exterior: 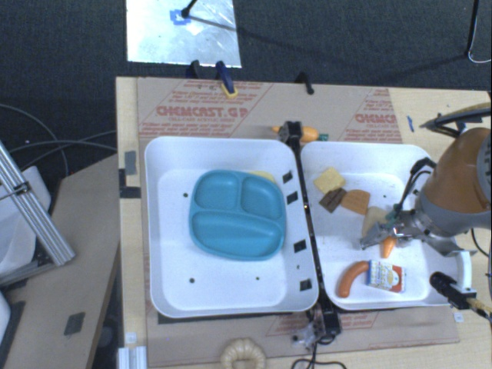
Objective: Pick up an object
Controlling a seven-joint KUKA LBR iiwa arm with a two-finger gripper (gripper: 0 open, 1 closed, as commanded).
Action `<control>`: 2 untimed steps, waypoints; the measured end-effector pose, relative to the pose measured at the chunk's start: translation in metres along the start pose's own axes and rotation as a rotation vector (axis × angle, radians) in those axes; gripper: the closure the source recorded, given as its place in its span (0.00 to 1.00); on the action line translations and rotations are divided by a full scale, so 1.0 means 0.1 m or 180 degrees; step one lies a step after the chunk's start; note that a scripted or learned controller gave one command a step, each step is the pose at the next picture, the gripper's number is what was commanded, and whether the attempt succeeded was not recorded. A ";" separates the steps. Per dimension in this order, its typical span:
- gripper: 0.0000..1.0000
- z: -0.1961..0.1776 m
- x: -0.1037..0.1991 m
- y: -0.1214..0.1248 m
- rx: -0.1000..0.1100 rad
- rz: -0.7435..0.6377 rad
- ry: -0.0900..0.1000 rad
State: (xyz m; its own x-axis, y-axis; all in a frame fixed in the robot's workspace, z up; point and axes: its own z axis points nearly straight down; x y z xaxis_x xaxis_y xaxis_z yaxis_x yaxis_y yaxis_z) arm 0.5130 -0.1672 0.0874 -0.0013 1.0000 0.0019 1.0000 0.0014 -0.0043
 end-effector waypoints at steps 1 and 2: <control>0.00 0.03 0.00 0.00 -0.0012 0.0003 -0.0004; 1.00 -0.08 0.00 0.01 -0.0022 0.0003 -0.0008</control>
State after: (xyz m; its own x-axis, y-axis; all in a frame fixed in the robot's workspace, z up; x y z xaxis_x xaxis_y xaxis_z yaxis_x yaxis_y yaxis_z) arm 0.5143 -0.1676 0.0953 -0.0005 1.0000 -0.0007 1.0000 0.0005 0.0025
